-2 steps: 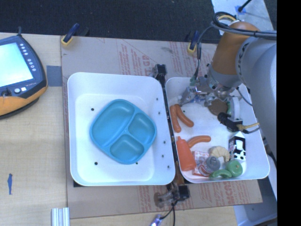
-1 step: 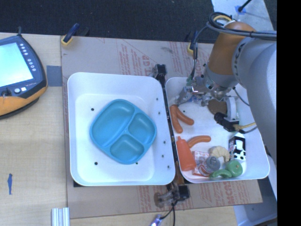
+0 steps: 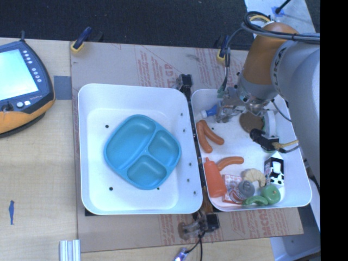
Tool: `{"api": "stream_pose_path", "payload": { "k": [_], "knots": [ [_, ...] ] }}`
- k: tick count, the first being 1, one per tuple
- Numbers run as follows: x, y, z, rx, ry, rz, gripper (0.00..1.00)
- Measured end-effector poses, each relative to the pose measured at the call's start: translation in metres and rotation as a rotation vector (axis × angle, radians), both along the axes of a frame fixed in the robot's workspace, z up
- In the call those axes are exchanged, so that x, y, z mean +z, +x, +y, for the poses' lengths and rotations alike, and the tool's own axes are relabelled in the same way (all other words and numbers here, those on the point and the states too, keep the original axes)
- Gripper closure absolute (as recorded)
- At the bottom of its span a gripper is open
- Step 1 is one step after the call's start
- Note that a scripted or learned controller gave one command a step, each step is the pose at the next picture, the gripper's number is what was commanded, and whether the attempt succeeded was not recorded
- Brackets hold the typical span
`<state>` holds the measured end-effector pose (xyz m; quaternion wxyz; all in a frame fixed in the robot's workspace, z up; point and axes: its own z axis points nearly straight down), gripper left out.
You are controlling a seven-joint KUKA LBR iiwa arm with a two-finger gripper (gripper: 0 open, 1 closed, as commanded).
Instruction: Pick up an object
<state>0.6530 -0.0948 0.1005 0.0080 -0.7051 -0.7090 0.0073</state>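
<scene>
The right bin holds several small items. Two sausages lie by its left wall, and another sausage lies mid-bin. An orange bottle lies near the front left. A cream lump, a grey round piece, a green ring and a black-and-white cow toy crowd the front right. My gripper hangs low over the bin's back left, beside a small blue and white object. A brown disc lies just right of it.
The left bin holds a blue divided plate. A teach pendant lies at the bench's left edge. Clamps sit at the cardboard's back corners. The arm's orange-banded wrist looms over the right bin's back.
</scene>
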Motion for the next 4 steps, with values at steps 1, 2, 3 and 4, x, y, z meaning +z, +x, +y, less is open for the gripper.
{"api": "stream_pose_path", "payload": {
  "k": [1, 2, 3, 4],
  "knots": [
    [0.000, 0.000, 0.000, 0.000, 0.000, 0.000, 0.00],
    [0.010, 0.000, -0.001, 0.001, 0.000, 0.004, 1.00],
    [0.092, 0.004, 0.076, -0.001, 0.000, -0.020, 1.00],
    [0.092, 0.003, 0.076, -0.001, 0.000, -0.018, 0.00]
  ]
}}
